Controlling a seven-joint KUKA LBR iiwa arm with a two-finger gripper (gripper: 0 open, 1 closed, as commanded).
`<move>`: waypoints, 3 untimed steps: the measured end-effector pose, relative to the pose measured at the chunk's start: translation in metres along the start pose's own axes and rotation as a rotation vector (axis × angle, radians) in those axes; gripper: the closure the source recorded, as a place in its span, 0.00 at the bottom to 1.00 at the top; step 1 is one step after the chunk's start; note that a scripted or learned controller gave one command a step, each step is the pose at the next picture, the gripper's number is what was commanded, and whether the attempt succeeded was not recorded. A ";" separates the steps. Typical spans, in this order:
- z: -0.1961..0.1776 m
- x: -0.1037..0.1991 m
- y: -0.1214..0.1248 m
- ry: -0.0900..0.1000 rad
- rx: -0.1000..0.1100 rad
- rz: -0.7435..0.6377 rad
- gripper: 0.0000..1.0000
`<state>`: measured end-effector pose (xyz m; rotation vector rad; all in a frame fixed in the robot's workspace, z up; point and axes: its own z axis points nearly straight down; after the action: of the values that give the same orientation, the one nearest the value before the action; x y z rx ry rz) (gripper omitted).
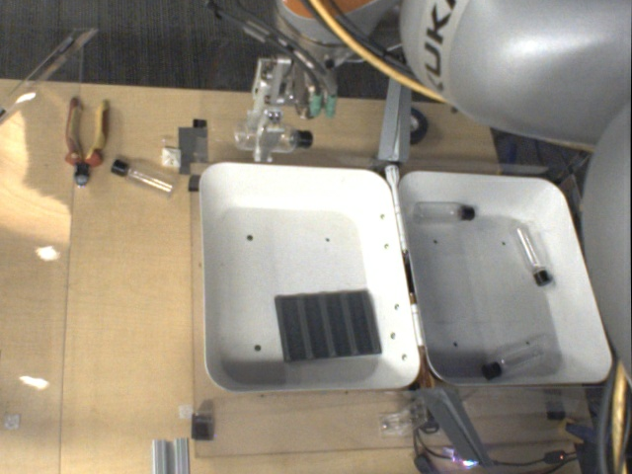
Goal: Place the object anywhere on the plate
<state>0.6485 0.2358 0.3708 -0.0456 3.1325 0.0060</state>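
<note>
Pliers (pixel 87 134) and a stray vial (pixel 141 175) lying far left on the bench, black ridged plate (pixel 327 325) sitting in the left bin (pixel 225 265), three clear vials (pixel 530 253) lying in the right bin (pixel 583 294), well right of the gripper (pixel 269 131) hanging beyond the left bin's far edge, grip state impossible to tell.

A ridged plate (pixel 327 325) lies in the left bin (pixel 222 265); three vials (pixel 530 254) (well apart) lie in the right bin (pixel 583 294).

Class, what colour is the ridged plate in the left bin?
Dark grey, nearly black: plate, camera view.
</note>
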 end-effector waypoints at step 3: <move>0.107 -0.021 0.000 -0.007 -0.006 0.382 1.00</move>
<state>0.6704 0.2372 0.2639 0.5487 3.0785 0.0182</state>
